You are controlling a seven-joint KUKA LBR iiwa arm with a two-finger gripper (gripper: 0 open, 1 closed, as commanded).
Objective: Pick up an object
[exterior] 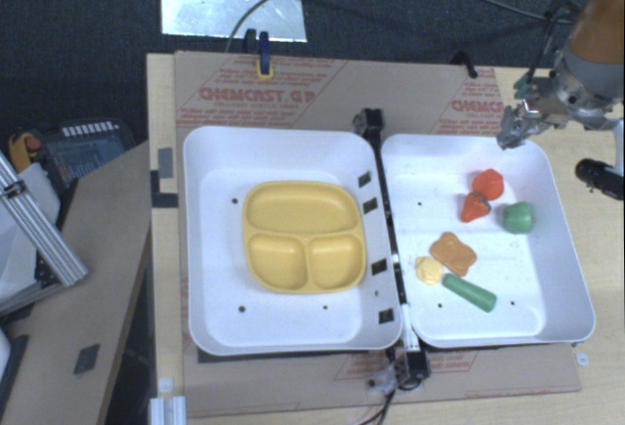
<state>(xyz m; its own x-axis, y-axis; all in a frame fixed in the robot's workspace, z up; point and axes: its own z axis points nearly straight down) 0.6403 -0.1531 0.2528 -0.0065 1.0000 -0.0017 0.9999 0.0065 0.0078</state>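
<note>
Gripper (515,128) poised over the far rim of the right bin (574,262), close to its outer corner, nothing seen in its grasp. Open or closed: cannot tell from this angle.

Just below the gripper, toward the camera, bare white bin floor, open room before the first piece. Bin's outer wall close by on the arm's side.

Nearest to the gripper, a round orange-red piece (487,184), glossy. Touching it on the nearer side, a smaller red piece (474,207) with an orange top. Just beside those, toward the outer wall, a green ball (518,216), apart from both.

Further from the gripper, mid-bin, an orange lump (454,253), flat and lobed. Touching its edge, toward the divider between the bins, a small pale yellow piece (429,270). Beyond these, a green cylinder (470,292) lying on its side, slanted, one end near the orange lump. Clear floor between it and the near rim.

Furthest from the gripper, across the divider, the left bin (200,218) with a yellow divided plate (302,235) lying flat in its middle, white floor all round.
</note>
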